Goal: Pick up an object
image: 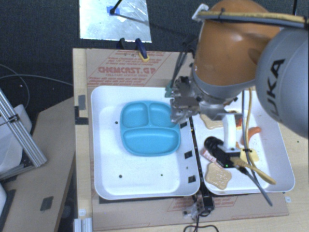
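Observation:
My gripper (180,111) hangs low over the divider between the two bins, at the right edge of a blue divided plate (147,129) that lies flat in the left bin (111,178). In the right bin (282,173), a tan toast-shaped piece (217,177) lies at the front. A second beige piece (211,122) lies just right of the gripper, and a small orange piece (254,130) sits further right. Nothing shows between the gripper and these objects. The large arm body hides much of the right bin's back part.
A pink-and-white item (208,154) and a yellow strip-like piece (250,155) also lie in the right bin. Brown cardboard (125,69) lies under the bins, with a blue and yellow clamp (141,49) at the back. A metal frame (21,139) stands at the left.

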Tool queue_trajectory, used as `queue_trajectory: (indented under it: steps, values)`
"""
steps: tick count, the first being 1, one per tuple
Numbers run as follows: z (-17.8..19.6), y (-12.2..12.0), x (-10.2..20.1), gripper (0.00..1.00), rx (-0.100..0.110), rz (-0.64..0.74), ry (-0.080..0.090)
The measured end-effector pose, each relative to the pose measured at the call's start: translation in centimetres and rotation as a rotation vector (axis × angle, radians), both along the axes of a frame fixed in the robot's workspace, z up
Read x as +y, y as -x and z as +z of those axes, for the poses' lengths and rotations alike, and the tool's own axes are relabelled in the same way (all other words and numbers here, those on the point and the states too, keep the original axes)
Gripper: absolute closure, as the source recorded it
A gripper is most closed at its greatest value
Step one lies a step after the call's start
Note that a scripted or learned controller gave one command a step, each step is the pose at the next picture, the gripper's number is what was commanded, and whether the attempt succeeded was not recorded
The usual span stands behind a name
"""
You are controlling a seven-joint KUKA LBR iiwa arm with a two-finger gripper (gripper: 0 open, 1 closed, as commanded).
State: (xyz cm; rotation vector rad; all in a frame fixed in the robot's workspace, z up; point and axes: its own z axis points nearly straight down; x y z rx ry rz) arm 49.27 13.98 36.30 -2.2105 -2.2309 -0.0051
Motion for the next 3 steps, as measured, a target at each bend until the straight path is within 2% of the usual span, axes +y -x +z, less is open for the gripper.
queue_trajectory:
  steps: [1, 2, 3]
  values:
    - [14.7, 0.5, -2.8, 1.00, -0.018, -0.007, -0.002]
    - [6.0, 0.7, 3.1, 1.00, 0.007, 0.000, 0.003]
    - [7.6, 0.5, 2.8, 1.00, -0.003, 0.002, 0.001]
